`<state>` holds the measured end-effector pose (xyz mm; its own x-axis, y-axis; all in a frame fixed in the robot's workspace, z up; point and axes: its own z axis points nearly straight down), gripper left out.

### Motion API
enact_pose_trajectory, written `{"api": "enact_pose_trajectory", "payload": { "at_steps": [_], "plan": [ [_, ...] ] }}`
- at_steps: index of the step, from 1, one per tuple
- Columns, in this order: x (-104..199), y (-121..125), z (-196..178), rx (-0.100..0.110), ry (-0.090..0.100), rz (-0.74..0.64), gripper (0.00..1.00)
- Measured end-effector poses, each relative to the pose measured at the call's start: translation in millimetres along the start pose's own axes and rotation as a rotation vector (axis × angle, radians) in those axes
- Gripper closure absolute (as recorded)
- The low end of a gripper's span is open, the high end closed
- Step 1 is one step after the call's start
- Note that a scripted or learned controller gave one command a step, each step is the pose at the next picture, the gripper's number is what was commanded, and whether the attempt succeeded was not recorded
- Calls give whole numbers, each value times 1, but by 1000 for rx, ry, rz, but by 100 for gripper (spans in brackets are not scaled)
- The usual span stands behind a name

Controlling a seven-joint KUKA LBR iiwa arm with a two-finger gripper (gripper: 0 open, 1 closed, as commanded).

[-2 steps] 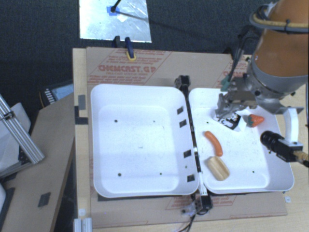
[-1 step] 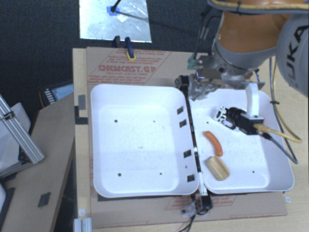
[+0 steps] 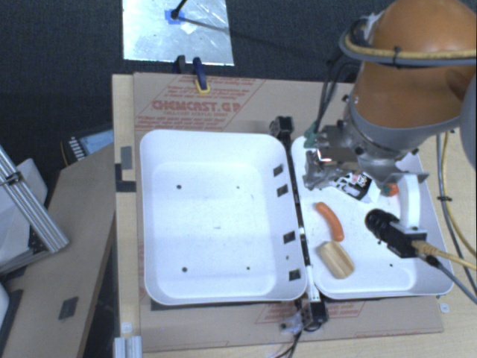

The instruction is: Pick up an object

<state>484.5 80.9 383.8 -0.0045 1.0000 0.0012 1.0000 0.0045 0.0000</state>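
A: Which step do you see?
B: Approach. The gripper [image 3: 322,171] hangs low over the right bin [image 3: 417,271]; whether it is released or clenched, you cannot tell.
A: And your target?
B: The orange sausage [image 3: 330,221] lies just below it; descend squarely.

1. You are looking at a robotics lab or test bench, not a home.
2. Two shallow white bins, the left bin [image 3: 212,215] and the right bin [image 3: 373,274], sit side by side on a cardboard sheet [image 3: 201,103].
3. An aluminium frame piece [image 3: 26,207] stands at the bench's left edge.
4. Cables [image 3: 447,256] trail near the right bin, and a foil-like sheet [image 3: 175,21] lies beyond the far edge.
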Motion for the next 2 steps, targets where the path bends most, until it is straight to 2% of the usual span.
{"api": "enact_pose_trajectory", "payload": {
  "at_steps": [1,2],
  "plan": [
    [34,40,-73,-12,2,-2,100],
    [86,100,-40,-3,0,-3,100]
  ]
}}
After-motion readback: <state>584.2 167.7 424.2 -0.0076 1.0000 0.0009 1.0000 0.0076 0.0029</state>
